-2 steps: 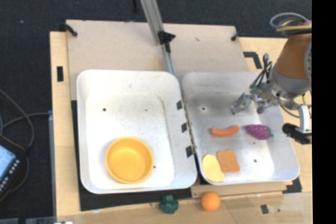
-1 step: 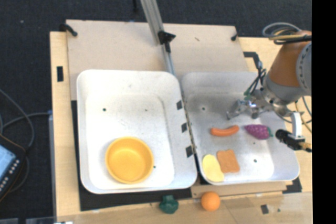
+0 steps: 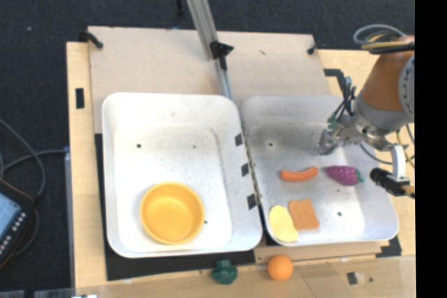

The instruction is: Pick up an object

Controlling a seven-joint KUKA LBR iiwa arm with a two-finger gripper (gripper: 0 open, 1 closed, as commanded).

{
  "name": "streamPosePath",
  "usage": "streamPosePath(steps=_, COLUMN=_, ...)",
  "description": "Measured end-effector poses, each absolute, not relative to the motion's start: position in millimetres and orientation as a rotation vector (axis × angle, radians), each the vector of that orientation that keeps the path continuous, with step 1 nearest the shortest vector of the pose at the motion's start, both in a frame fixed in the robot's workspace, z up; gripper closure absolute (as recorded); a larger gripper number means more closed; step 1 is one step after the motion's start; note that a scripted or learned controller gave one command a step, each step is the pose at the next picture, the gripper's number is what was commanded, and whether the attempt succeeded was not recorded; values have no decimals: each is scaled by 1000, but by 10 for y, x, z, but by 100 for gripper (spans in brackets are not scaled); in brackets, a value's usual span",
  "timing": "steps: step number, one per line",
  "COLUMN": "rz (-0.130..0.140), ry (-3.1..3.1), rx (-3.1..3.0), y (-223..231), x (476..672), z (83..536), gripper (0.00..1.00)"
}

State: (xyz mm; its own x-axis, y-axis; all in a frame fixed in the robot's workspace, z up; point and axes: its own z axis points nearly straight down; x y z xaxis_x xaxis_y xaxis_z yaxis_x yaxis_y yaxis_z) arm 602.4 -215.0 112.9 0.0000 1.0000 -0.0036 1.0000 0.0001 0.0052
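Right now, from where I am standing:

Gripper place: the gripper (image 3: 331, 139) is hanging low over the right bin (image 3: 377, 223), toward that bin's far half and right of its middle.

Nearest thing: the orange carrot-like piece (image 3: 299, 174) is lying just nearer to me than the gripper and a little to its left, apart from it.

Long axis: that piece is lying nearly left to right across the bin floor, its right end tipping slightly up toward the far side.

Other candidates: the purple fruit (image 3: 343, 175) is sitting just right of the carrot piece, almost straight below the gripper; the orange-brown slab (image 3: 304, 214) and the pale yellow piece (image 3: 282, 223) are resting side by side at the near edge.

Coming move, as I judge it: a short drop toward the near side would be bringing it onto the carrot piece or the purple fruit.

Gripper state: I cannot tell; it is too small and dark to read, and I am seeing nothing held in it.

Left bin (image 3: 119, 122): it is holding the yellow bowl (image 3: 172, 212), well apart from the arm.
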Motion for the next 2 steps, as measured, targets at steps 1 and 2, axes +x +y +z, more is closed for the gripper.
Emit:
streamPosePath(steps=1, rz=4, ry=2219, rx=2215, y=-2172, x=6068, z=1573, gripper=100)
streamPosePath(steps=2, rz=5, ry=2221, rx=2212, y=-2119, x=6010, z=2118, gripper=100)
